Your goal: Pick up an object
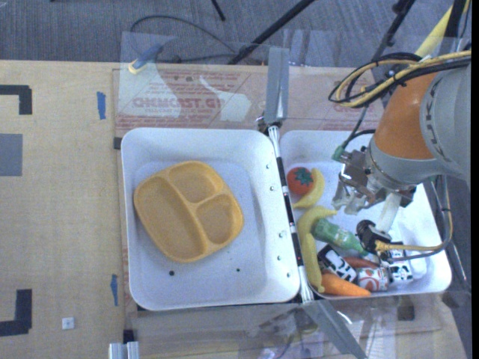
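Over the right bin (pixel 441 275), near the table's right edge, the tool (pixel 361 198) hangs from the grey arm with its orange band (pixel 404 122), poised above the bin's middle with nothing seen between its parts; whether it stands wide or narrow I cannot tell, for the wrist and cabling hide it from this slant. The things to choose from lie crowded toward the bin's near-left corner: a yellow banana (pixel 308 241) curving along the left wall, a green bottle (pixel 340 238) lying across it just under the tool, an orange carrot (pixel 346 285) at the near edge, and a clutter of black-and-white and red pieces (pixel 374 271) beside the carrot, too tangled to name. Farther back, by the divider, a red tomato-like toy (pixel 301 181) rests against a second yellow piece (pixel 319 189). The left bin (pixel 150 275) carries a yellow divided plate (pixel 188 210), well apart from the arm. I judge the step in hand to be the approach, before any grasp: the tool is above the pile, not yet down among it. The next move calls for settling on one thing, likely the green bottle since it lies nearest beneath, lining up across its narrow body, descending without knocking the banana, and closing only once it sits squarely around it.
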### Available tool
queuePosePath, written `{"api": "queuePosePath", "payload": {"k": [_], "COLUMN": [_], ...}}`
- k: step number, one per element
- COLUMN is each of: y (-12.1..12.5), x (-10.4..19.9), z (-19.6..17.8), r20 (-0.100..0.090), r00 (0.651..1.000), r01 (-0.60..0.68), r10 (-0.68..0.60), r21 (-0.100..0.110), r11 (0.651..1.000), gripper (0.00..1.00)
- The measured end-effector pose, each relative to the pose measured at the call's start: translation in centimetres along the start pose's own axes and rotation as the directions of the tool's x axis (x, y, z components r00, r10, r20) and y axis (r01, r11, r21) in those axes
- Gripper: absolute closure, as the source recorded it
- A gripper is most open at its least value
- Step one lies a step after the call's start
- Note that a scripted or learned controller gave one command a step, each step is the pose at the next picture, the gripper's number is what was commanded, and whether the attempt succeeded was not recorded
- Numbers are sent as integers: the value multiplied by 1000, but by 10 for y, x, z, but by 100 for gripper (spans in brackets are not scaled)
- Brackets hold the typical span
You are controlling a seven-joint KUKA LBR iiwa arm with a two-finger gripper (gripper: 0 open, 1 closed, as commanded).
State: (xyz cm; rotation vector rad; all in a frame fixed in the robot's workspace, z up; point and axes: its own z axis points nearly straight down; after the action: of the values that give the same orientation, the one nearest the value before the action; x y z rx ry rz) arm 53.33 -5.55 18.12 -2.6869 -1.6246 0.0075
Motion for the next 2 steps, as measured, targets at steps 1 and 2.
{"api": "queuePosePath", "payload": {"k": [1,2], "y": [43,109], "x": [17,-14], "z": [0,-72], "r20": [1,1], "r00": [963,1000], "r01": [-269,-31], "r10": [269,31], "r21": [0,-2], "r11": [963,1000], "gripper": [100,100]}}
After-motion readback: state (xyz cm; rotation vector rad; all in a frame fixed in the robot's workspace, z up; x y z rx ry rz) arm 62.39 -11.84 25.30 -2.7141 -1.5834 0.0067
